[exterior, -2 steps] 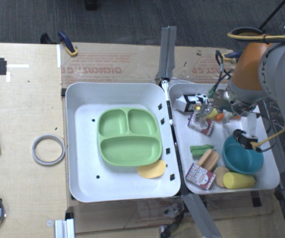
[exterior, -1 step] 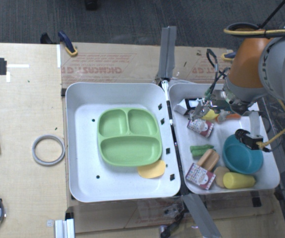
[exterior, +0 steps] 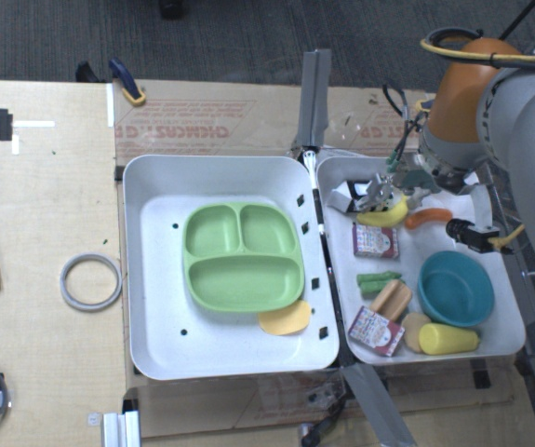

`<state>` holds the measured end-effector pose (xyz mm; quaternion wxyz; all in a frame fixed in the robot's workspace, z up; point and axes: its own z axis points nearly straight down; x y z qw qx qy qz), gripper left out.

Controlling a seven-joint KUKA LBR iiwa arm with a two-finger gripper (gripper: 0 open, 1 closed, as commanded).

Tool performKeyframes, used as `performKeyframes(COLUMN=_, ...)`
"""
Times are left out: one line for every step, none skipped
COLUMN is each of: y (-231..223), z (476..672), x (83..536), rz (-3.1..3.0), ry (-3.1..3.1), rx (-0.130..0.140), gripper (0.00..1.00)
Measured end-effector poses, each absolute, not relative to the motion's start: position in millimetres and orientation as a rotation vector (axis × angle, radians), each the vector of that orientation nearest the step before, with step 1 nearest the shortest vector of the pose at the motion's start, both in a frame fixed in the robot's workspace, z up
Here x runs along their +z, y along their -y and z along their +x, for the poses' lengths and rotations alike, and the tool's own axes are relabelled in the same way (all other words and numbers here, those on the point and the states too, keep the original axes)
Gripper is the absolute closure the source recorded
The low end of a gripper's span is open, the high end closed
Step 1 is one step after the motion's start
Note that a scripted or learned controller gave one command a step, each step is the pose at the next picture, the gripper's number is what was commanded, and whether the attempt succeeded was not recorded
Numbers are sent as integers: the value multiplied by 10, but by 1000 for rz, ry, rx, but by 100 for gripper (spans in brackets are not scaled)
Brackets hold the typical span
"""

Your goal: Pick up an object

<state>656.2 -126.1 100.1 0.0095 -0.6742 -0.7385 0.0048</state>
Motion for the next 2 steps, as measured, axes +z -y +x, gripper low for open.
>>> performKeyframes(y=1869, z=5606, x=918, rz=-2052, ry=2375, rx=-5, gripper=0)
performKeyframes(y=2069, z=5187, x=929, rz=-1903, ry=2488, rx=-27, gripper=0)
